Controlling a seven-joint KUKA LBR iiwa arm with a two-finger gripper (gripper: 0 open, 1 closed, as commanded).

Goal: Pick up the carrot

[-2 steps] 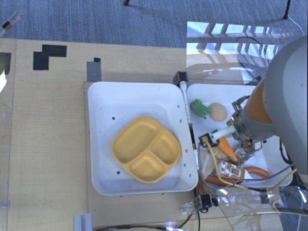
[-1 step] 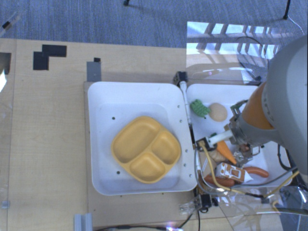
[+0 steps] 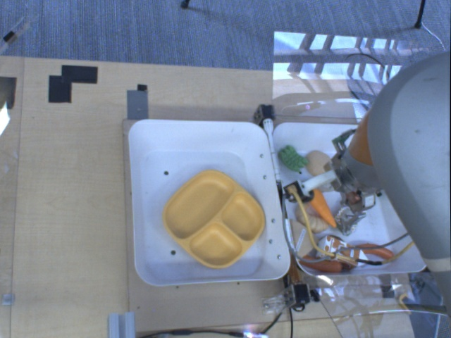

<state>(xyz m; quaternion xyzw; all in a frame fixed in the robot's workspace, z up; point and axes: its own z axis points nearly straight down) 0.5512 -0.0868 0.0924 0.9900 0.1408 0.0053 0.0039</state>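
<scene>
Carrot (image 3: 321, 208) lies in the right bin (image 3: 387, 224), in its left half, with the orange body on a slant. Gripper (image 3: 350, 213) hangs just right of it, low over the bin floor. Whether it is released or clenched cannot be told, because the metal parts blur together there. Nothing is seen held. Judged step: approach, grasp not yet made.

To do it well, the arm shifts left until the carrot's thick middle sits centred under the tool. It sets the closing direction across the slant, not along it, descends straight, and closes only once the body is bracketed. The carrot tapers, so a grip near the thin end would likely slip.

Surroundings: a green toy (image 3: 291, 158) and a beige piece (image 3: 318, 162) sit far-left in the same bin, near the carrot's far end. A sausage-like piece (image 3: 330, 263) and a red-orange item (image 3: 370, 252) lie along the near edge, close enough to be nudged on descent. The left bin (image 3: 141, 189) holds a yellow divided plate (image 3: 215, 218), well apart and no obstacle.
</scene>
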